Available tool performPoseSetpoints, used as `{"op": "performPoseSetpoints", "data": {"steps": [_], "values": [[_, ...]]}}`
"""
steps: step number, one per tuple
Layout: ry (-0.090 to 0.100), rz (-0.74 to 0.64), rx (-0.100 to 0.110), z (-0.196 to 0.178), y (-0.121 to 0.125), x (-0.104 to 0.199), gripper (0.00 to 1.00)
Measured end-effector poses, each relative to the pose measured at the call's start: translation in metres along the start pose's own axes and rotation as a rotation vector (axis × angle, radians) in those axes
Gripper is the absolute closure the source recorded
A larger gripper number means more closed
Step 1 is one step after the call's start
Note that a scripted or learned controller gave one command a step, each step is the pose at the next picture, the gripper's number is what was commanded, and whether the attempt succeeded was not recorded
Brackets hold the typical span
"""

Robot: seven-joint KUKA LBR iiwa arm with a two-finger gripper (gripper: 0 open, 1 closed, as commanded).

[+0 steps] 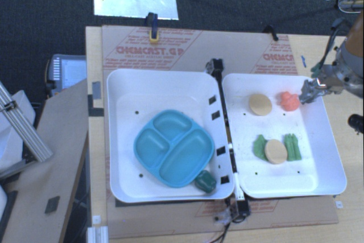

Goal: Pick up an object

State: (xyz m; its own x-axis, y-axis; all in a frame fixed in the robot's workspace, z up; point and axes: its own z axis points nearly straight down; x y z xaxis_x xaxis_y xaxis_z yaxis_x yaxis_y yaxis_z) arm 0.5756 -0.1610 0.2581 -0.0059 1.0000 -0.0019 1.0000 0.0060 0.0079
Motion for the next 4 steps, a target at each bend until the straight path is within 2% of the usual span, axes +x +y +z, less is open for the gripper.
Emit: {"op": "performPoseSetpoints", "data": {"steps": [2, 4], "values": [[0.002, -0.002, 0.005, -0.004, 0.009, 0.091, 1.0], [0.004, -0.004, 0.007, 0.022, 0.004, 0.21, 1.0]]}}
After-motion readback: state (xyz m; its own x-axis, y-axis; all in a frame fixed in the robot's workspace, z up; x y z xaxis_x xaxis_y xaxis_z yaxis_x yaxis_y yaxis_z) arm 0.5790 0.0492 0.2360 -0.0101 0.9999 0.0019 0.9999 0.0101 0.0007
